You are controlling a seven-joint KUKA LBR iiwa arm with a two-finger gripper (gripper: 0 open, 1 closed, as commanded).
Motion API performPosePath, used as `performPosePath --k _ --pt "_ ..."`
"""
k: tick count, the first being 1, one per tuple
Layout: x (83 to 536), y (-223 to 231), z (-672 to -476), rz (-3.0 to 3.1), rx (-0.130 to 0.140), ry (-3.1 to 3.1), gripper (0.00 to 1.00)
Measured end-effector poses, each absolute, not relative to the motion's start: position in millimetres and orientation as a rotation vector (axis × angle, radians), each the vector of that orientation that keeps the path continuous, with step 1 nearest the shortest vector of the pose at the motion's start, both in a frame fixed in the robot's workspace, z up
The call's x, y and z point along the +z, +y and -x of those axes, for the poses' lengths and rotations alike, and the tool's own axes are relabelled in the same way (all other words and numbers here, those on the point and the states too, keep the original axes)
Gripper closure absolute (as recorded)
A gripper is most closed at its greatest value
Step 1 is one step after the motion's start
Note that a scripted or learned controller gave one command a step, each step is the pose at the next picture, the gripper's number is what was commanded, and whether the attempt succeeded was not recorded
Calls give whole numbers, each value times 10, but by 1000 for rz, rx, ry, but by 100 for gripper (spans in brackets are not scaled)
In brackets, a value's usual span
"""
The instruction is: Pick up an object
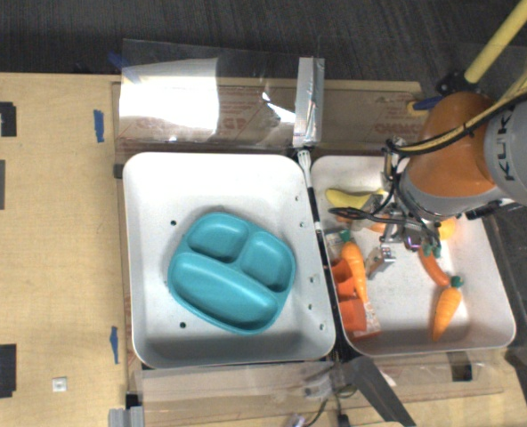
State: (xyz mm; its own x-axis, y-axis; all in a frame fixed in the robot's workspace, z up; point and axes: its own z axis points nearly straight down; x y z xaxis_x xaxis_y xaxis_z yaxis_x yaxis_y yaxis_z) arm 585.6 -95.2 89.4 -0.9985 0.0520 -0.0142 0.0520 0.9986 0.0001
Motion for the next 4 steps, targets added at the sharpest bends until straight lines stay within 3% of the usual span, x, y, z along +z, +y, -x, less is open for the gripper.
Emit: performPosePath --k 1,2,3,4 --pt "898 -958 -5306 -371 1 3106 0" --pt "1600 -1384 -5887 143 -4 3125 0" --pt "939 -2034 -5392 170 -4 3126 0" --pt "887 -2231 -5151 244 -4 3122 0"
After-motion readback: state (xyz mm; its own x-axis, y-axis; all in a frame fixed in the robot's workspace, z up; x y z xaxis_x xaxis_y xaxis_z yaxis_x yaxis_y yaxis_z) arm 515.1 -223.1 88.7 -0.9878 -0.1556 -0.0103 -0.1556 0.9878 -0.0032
